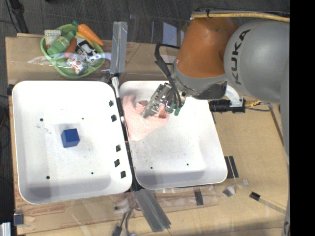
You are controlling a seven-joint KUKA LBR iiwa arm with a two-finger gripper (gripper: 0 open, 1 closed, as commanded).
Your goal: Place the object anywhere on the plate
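A pale pink plate (139,119) lies in the upper left part of the right bin (197,151), against the divider. My gripper (158,104) hangs over the plate's right side, tilted down toward the left. A small reddish patch (162,115) shows just below the gripper tip on the plate's edge; I cannot tell what it is or whether it is held. A blue cube (70,137) sits alone in the left bin (34,171), left of its middle and far from the gripper.
A green bowl (74,48) with toy vegetables and packets stands behind the left bin. The orange-banded wrist and grey arm (231,53) cover the back right of the right bin. A grey post (118,45) rises behind the divider.
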